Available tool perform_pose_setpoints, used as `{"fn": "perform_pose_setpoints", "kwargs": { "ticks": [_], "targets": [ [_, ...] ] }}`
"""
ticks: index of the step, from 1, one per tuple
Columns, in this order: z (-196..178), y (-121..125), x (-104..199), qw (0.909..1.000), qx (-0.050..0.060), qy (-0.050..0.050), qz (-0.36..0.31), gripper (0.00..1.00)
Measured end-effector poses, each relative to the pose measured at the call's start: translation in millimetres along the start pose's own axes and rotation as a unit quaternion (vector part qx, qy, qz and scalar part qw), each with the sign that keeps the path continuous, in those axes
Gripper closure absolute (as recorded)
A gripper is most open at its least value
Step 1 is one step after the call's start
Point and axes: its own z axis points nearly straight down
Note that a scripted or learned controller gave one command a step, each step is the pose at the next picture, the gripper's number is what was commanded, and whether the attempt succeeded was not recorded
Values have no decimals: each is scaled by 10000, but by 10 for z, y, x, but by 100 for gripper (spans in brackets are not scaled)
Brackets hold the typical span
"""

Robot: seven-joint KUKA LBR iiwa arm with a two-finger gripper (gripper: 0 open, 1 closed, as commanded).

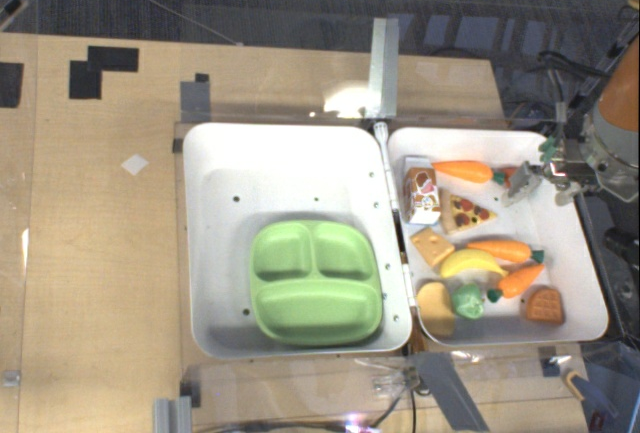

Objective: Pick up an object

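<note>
White right bin (590,266) holds all the toy food, nothing lifted, so pick not done; whole grasp left. Green tray (316,283) sits in left bin (210,221), well away from the fingers. Gripper (524,179) hangs by the right bin's far-right rim; fingers open, gripping nothing. Nearest: carrot (462,171) just beside them, pizza slice (468,213) below it. Food crowded, little free room; rim close behind.

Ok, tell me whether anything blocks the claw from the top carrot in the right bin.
Nothing visible does. The claw sits just right of the top carrot, with bare bin floor between them. The pizza slice lies below the carrot, off that line.
</note>
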Motion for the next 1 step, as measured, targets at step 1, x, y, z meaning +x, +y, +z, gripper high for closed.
{"fn": "perform_pose_setpoints", "kwargs": {
  "ticks": [1],
  "targets": [
    [1223,659,-383,9969,5,-2,792,0]
  ]
}}
